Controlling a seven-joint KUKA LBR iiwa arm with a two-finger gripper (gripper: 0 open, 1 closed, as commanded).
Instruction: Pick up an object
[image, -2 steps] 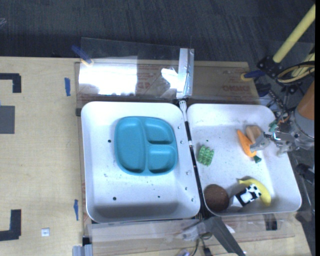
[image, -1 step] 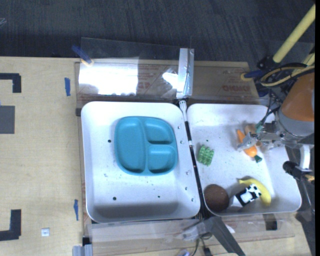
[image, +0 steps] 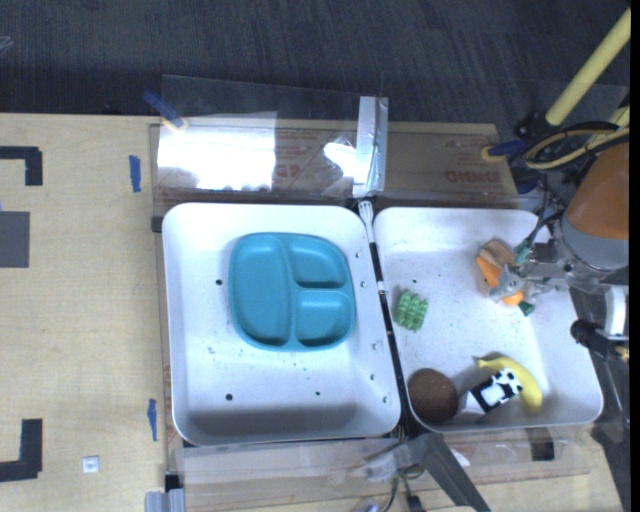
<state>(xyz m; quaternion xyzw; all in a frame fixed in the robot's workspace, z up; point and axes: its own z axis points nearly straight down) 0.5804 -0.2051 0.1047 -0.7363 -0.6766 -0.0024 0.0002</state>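
gripper (image: 520, 272) is hovering at an orange toy (image: 492, 266) in the right bin (image: 440, 232), top right; can't tell its state. toy is looking light, stiff, prob slick plastic; taking it across the narrow middle seems best.

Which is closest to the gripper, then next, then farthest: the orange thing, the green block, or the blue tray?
Measured from the gripper:
1. Orange thing, right beside it in the right bin.
2. Green block, near that bin's left wall.
3. Blue tray, over in the left bin.
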